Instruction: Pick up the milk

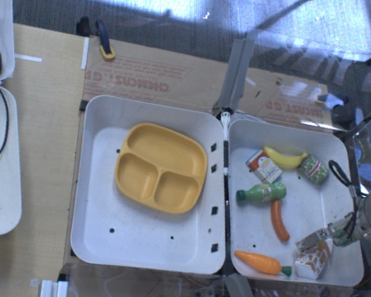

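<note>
**Q:** Which step are you on?

**A:** The approach, by my reading. My gripper (318, 238) hangs low in the near right corner of the right-hand shallow white bin (294, 129). It is directly over the white and brown gable-topped milk carton (312, 261), which lies just inside the near wall. The plastic orange carrot with a green stub (261, 263) lies to its left, apart from it.

**Q:** Is the carton in your grip?

**A:** I wouldn't claim that. The tip meets the carton's far end in this slanted view and may be touching it, but nothing shows the carton gripped. I also cannot tell how far open the gripper is, because the metal parts blur together against the bin floor.

**Q:** What does the next move need?

**A:** I need to get squarely around the carton's body and close firmly before lifting. The bin wall sits close on the near side, so there is little room to spare there. The small red and white box (265, 167) at the far side of the bin isn't what I'm after.
</note>
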You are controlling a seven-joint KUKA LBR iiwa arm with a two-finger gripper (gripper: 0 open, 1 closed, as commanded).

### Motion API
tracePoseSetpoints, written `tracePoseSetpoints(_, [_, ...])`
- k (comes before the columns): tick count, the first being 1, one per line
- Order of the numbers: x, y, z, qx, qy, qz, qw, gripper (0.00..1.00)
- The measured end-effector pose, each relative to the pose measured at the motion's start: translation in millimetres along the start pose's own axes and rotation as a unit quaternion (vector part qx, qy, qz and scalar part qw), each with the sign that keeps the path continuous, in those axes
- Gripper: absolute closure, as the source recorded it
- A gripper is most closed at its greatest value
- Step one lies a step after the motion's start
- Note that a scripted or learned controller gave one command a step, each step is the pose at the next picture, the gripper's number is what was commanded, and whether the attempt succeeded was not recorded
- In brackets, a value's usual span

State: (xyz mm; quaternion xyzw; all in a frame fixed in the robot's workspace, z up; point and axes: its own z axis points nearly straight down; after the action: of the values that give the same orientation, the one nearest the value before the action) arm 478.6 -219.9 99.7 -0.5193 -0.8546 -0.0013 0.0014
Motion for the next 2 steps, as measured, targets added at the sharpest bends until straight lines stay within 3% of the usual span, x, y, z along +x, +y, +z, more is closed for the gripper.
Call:
tracePoseSetpoints(1, [-0.5, 1.0, -9.0, -0.001, -0.001, 0.002, 1.0000, 1.00])
tracePoseSetpoints(2, [-0.5, 0.8, -8.8, -0.001, -0.001, 0.001, 1.0000, 0.00])
